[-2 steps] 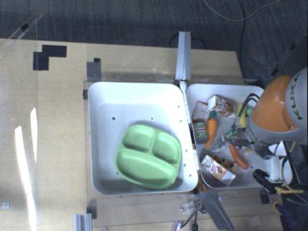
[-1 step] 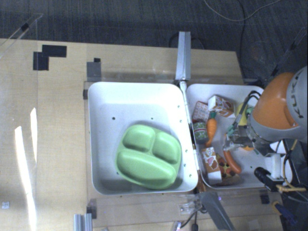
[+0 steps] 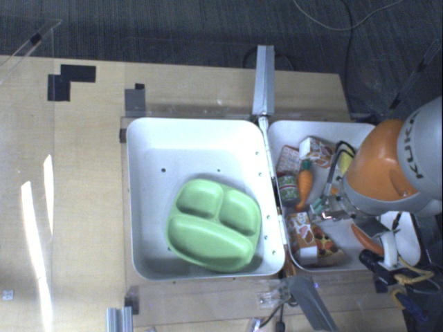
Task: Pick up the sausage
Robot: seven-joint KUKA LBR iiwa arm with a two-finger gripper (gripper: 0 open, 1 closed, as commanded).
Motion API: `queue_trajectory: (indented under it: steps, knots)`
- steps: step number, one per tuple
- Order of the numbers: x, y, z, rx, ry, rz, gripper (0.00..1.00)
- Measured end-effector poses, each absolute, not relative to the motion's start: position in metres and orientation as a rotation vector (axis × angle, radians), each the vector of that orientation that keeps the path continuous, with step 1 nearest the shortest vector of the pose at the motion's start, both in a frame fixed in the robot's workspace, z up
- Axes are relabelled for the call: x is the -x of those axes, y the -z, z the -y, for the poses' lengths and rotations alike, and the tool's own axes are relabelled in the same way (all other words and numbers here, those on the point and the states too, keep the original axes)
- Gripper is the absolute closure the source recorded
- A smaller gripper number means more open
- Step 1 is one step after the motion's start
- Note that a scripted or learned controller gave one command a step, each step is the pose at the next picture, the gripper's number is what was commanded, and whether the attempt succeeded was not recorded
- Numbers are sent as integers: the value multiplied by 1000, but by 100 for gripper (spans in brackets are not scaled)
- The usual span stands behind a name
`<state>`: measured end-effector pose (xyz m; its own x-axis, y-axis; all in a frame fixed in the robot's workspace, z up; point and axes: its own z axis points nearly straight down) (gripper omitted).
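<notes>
Currently the end effector [image 3: 325, 206] is lowered into the right bin [image 3: 360, 131] among clutter; its state cannot be told. Sausage not identified; locating needed first.

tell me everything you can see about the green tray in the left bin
The green tray is a light green, smooth, plastic-looking piece with rounded corners. It has three raised, rounded sections: two smaller ones toward the far side and one long one along the near side, parted by shallow grooves, so it looks like a divided plate lying upside down. It lies turned at a slant on the floor of the left bin, in the near right part, its right edge close to the bin's right wall. Nothing rests on it.
</notes>
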<state>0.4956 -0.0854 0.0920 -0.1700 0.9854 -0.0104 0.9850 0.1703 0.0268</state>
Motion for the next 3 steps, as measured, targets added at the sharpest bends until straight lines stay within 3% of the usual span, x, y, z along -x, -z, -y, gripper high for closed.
queue_trajectory:
  steps: [1,2,3]
  knots:
    - [-490,-137,142,-1834,-4,-2545,100]
    - [-490,-137,142,-1835,-4,-2544,0]
    - [-495,-144,110,-2385,-3,-2043,0]
